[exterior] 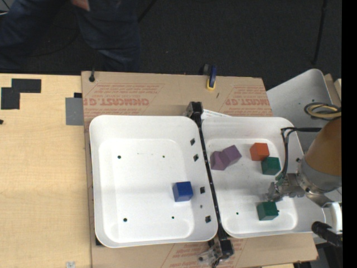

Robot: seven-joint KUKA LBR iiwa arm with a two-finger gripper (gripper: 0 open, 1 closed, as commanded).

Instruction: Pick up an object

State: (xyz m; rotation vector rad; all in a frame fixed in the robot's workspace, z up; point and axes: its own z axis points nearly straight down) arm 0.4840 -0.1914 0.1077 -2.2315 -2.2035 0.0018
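The right bin [245, 228] holds a purple block [225, 157], an orange cube [259, 151] and two green cubes, one beside the orange cube [271, 165] and one near the front [268, 210]. A blue cube [182, 191] lies in the left bin [111, 228]. My gripper [276, 191] reaches in from the right and hangs low between the two green cubes, just above the front one. Nothing shows between its fingers.
A black divider clip strip [202, 172] runs between the bins. A blue and yellow clamp [211, 78] sits at the cardboard's far edge. A cable [287, 138] loops over the right bin's rim near the arm.
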